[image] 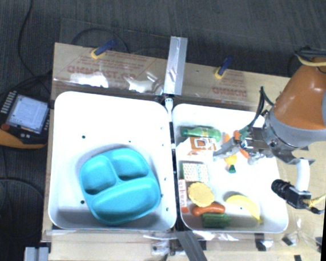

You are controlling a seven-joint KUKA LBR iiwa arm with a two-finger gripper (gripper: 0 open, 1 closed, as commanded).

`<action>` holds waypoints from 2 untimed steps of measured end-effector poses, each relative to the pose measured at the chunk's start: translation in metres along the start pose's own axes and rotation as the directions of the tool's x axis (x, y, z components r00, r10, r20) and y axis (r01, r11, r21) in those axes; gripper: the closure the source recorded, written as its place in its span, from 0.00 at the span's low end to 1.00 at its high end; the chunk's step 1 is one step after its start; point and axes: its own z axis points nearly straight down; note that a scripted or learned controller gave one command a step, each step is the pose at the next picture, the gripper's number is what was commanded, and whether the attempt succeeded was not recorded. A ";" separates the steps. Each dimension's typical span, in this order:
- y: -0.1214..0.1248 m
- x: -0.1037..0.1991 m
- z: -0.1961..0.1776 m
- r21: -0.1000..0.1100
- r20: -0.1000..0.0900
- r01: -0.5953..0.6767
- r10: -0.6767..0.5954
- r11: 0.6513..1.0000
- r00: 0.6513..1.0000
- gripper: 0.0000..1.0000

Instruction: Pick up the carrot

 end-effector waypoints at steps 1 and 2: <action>0.063 -0.038 0.069 -0.001 0.002 0.134 -0.134 0.991 0.991 0.00; 0.110 -0.077 0.115 -0.045 0.015 0.118 -0.118 0.992 0.993 0.00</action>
